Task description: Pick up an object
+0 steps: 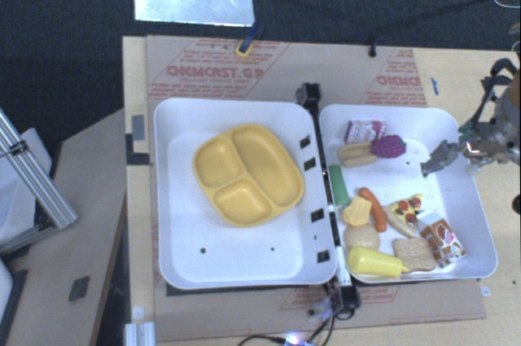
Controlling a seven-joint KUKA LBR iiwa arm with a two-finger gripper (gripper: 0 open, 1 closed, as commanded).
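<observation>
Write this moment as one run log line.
phase: approach | gripper: over right bin, nothing held | nearest: purple grapes | yellow plate: left bin

The robot's gripper (440, 158) is a small metal assembly in grey and silver, ending in a slim grey finger (433, 160) with a dull sheen. Behind the finger sits a blocky grey body with lighter, whitish patches and darker recesses. Thin dark cables loop above the assembly, and a sliver of orange shows beside them at the picture's edge.
</observation>
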